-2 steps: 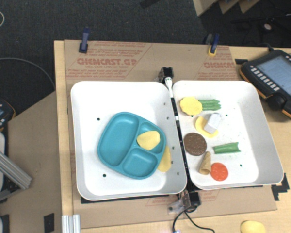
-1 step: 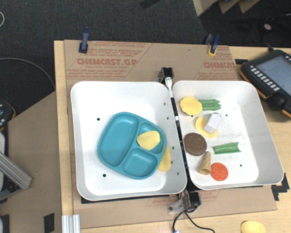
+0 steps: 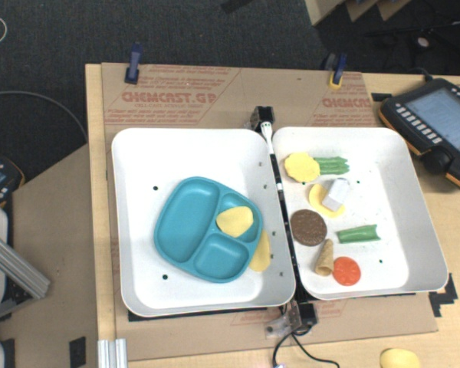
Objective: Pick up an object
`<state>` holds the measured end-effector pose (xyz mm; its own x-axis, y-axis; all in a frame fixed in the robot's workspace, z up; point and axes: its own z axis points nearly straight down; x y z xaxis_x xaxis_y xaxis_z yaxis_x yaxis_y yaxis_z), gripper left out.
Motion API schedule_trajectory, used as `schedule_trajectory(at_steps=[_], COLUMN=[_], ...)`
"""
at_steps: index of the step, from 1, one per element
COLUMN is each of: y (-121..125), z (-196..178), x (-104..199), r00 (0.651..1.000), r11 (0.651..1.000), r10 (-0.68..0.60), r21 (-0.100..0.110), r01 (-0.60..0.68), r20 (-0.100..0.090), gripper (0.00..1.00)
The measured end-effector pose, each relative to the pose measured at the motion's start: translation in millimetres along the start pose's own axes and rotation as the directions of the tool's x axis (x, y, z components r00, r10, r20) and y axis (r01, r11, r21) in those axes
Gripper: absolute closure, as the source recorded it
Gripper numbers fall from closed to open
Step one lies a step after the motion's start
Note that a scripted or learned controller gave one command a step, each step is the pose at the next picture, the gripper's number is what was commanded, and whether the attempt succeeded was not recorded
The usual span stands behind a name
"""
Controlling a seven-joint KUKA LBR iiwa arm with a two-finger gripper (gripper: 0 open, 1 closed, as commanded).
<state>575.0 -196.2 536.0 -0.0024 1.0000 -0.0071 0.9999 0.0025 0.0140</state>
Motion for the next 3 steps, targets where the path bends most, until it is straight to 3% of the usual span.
schedule_trajectory(at_steps=[1,2,3], y=[-51,-101,-41], z=[83,175,-9], x=[-29,-26,-27], r00=[1.000,1.000,1.000], r11=[1.000,1.000,1.000], r10=[0.007,0.005,-0.001], r21=[0.022,0.025,-0.007], r01=[-0.007,-0.005,0.001], r20=[-0.009,-0.011,0.002], gripper=[1.00,1.00,1.00])
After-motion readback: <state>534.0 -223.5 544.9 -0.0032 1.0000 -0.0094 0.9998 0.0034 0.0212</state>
